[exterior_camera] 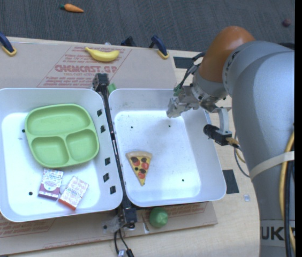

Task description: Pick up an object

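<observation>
Pizza slice (140,166) lies flat in the right bin (207,165), toward the tabletop's front edge, well apart from the hand (174,107) near the bin's far wall. Whether the hand is open cannot be told; a thin slice could slip any pinch.

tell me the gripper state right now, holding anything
Gripper: over the upper right part of the right shallow white bin; open or closed cannot be told, and nothing is visibly held.

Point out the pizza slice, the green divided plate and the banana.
pizza slice (140,166): camera view, on the middle of its topping, in the right bin.
green divided plate (61,132): camera view, on the ridge between its compartments, in the left bin.
banana (102,53): camera view, on its middle, on the cardboard behind the bins.
</observation>
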Robot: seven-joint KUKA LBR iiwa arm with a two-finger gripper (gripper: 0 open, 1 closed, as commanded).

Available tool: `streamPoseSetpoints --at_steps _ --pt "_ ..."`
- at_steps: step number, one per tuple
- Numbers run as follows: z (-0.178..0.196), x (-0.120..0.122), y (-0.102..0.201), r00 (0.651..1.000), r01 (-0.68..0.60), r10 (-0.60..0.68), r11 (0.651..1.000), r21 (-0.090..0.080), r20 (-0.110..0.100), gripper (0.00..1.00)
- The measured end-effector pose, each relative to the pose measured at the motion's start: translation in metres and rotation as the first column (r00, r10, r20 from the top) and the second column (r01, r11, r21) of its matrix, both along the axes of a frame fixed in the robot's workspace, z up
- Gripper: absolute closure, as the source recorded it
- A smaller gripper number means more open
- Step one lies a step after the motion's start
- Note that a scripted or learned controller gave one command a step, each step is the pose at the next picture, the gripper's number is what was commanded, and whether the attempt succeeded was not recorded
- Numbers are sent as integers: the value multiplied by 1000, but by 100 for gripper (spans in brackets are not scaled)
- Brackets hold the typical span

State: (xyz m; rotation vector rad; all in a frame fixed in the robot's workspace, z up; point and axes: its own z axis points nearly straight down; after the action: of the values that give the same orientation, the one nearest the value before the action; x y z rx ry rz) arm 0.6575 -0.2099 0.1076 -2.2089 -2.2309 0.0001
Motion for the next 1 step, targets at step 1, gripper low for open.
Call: streamPoseSetpoints --at_steps 1 --pt "0 0 0 1000 -1 1 1000 0 0 0"
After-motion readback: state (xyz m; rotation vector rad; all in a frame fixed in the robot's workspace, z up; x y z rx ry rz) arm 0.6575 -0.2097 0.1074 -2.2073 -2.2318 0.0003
